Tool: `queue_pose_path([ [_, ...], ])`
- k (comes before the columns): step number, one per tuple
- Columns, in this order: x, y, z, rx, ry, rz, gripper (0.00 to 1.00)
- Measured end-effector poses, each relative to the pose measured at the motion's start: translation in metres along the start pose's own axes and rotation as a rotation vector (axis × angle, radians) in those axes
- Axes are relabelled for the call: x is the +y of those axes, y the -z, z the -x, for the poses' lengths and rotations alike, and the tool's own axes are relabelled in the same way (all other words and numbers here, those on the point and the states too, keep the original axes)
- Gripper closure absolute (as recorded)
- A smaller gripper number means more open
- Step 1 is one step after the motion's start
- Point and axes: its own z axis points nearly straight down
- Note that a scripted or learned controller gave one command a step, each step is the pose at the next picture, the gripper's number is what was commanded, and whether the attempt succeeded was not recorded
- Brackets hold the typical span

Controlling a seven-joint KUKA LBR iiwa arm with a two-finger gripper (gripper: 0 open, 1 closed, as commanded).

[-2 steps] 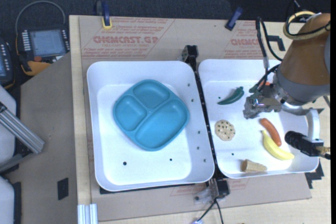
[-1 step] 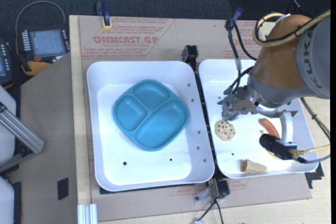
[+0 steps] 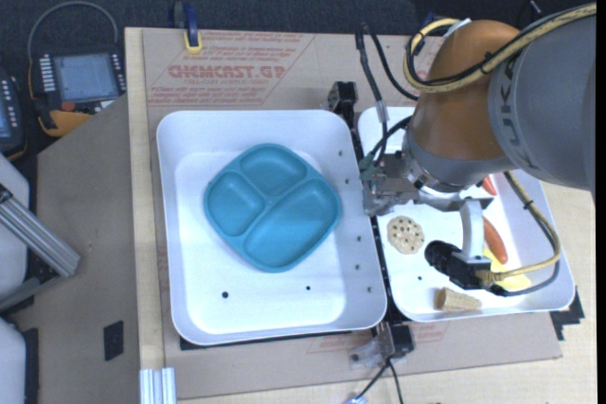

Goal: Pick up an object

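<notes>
The light, crumbly-looking cookie lay in the bin at the frame's right, just below the hand, best pinched softly by its edges, and I couldn't tell if the hand was open.

We log a brown bench board, red lettering on its far part. Two shallow white bins sit on it side by side: left bin, right bin. Blue-and-yellow clamp at far edge.

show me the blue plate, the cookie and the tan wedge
blue plate (image 3: 273,206), camera view, where its inner ridges meet
cookie (image 3: 405,234), camera view, middle of its top face
tan wedge (image 3: 458,300), camera view, middle of its body
</notes>
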Motion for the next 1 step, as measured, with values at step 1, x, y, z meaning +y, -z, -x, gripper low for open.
queue_pose_path([
  [1, -0.0095, -0.0051, -0.0512, 0.000, -0.002, -0.006, 1.00],
])
